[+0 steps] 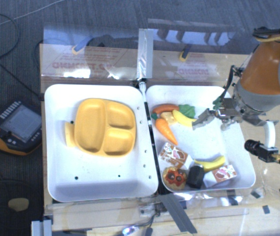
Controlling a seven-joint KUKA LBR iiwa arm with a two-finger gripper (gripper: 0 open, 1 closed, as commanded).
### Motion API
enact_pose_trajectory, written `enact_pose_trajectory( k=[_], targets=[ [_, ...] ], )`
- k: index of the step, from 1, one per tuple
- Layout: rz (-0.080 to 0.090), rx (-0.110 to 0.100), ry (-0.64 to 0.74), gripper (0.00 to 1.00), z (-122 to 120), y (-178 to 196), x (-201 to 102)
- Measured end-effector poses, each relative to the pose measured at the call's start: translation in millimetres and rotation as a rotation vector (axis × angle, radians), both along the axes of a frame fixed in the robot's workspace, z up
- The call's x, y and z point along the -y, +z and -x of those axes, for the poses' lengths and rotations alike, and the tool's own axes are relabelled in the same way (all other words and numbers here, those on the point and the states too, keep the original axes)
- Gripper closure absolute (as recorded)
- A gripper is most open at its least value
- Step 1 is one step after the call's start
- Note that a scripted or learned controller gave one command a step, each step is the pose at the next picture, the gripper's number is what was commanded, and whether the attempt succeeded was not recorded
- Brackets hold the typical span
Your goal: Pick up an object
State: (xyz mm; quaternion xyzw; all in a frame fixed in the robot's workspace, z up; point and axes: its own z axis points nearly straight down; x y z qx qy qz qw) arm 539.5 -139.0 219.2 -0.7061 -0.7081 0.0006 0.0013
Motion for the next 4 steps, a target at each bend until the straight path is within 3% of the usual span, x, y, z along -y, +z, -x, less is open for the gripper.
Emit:
enact_pose_trajectory(
  k=[1,2,3,4],
  targets=[
    [0.002,0.003,0.094,0.0,-62.0,-97.4,-24.6],
    [0.01,0.026,0.101,0.0,-91.8,-120.9,-30.4],
    [0.004,0.017,0.101,1.0,-89.3,-117.5,-32.8],
    [0.004,0.017,0.101,0.0,-89.5,-117.4,-32.8]
  ],
)
